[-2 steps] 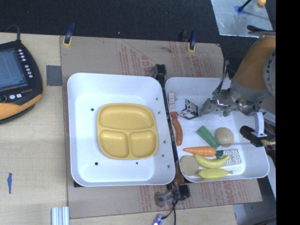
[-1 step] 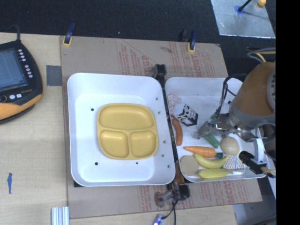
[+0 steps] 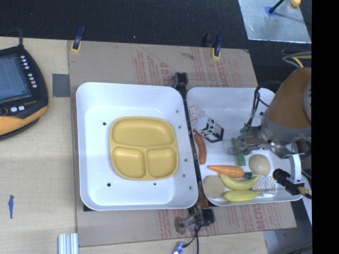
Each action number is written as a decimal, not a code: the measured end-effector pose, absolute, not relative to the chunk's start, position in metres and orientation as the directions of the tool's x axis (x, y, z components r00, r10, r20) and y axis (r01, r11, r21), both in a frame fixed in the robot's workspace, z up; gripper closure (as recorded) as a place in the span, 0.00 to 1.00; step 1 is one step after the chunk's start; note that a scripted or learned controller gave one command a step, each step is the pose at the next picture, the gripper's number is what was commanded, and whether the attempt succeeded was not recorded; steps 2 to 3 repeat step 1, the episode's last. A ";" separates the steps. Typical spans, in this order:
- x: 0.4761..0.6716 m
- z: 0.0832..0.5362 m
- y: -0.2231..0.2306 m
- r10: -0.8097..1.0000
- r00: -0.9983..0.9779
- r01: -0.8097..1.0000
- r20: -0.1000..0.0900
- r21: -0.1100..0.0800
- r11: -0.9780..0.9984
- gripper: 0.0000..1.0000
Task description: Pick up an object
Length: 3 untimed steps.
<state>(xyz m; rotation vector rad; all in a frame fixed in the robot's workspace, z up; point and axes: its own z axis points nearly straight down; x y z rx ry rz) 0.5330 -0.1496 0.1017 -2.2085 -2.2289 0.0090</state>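
My gripper (image 3: 242,143) is low inside the right bin (image 3: 233,97), near its middle, with the grey and orange arm (image 3: 288,107) reaching in from the right. Directly under and in front of it lies a small green object (image 3: 241,158), partly hidden. An orange carrot (image 3: 226,170) lies just in front of that. A beige round object (image 3: 259,164) sits to the gripper's right. Two yellow bananas (image 3: 238,183) and a tan round piece (image 3: 213,186) lie along the bin's front. A brown sausage (image 3: 201,147) and a black-and-white carton (image 3: 212,129) are to the left.
The left bin (image 3: 92,142) holds a yellow divided plate (image 3: 144,146). A black and orange control pendant (image 3: 18,89) lies on the bench at far left. Clamps (image 3: 216,46) hold the cardboard sheet at the back edge.
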 end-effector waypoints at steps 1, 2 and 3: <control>0.548 0.091 -0.119 1.000 -0.007 1.000 -0.002 -0.002 0.007 1.00; 0.548 0.091 -0.119 1.000 -0.007 1.000 -0.002 -0.002 0.007 1.00; 0.548 0.091 -0.119 1.000 -0.007 1.000 -0.002 -0.002 0.007 1.00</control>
